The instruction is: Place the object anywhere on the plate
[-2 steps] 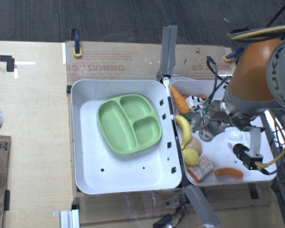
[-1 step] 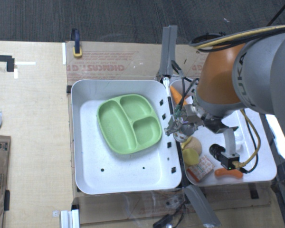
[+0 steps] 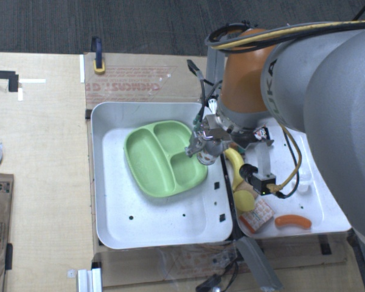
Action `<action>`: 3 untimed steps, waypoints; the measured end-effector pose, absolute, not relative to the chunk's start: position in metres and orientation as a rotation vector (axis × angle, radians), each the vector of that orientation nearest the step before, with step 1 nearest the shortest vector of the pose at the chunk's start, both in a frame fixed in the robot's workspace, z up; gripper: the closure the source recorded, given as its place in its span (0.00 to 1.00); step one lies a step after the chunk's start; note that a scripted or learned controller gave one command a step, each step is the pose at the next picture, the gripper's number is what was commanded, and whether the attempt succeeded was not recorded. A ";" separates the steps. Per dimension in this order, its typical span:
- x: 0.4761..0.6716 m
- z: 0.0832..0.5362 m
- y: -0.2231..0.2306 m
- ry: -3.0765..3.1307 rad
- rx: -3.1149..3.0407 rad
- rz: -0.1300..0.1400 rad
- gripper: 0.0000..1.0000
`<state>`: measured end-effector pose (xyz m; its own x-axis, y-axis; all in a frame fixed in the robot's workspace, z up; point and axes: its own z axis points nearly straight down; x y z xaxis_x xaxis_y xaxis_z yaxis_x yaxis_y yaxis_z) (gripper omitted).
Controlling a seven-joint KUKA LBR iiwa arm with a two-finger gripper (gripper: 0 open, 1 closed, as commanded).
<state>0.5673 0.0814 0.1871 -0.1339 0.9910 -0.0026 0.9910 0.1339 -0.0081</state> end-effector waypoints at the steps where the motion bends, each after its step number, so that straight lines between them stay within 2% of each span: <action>1: 0.596 0.237 0.080 -2.536 -1.851 0.010 1.00; 2: 0.596 0.237 0.080 -2.537 -1.850 0.010 0.00; 3: 0.528 0.132 0.124 -2.508 -1.884 0.014 0.00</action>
<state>0.5285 0.1237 0.1315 -0.2785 0.9604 -0.0010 0.9604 0.2785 -0.0101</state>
